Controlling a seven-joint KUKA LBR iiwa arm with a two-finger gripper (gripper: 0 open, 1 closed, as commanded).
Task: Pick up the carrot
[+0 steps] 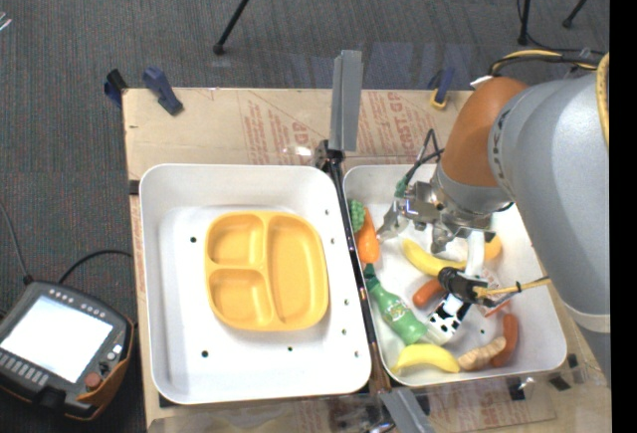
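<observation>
The carrot [368, 240] lies in the right bin [542, 346], right up against that bin's left wall and near its top end. It is orange with a green leafy top [356, 215] that points away toward the back of the bench.

All the other places here are told from the carrot. Just below the carrot is a green bottle [394, 310], which slants down toward the bin's front. To the right of the carrot, a little apart, lies a yellow banana [430, 259]. The robot's gripper [445, 227] hangs to the right of the carrot, over the banana, and is not touching the carrot. I cannot tell how the gripper is set, because the big grey arm [562, 192] and its orange band [480, 132] cover much of it.

Far below the carrot, at the bin's front, is a second banana [426, 357]. To the left of the carrot, across the wall, sits a yellow plate [267, 270] with three parts in the left bin [159, 222]
</observation>
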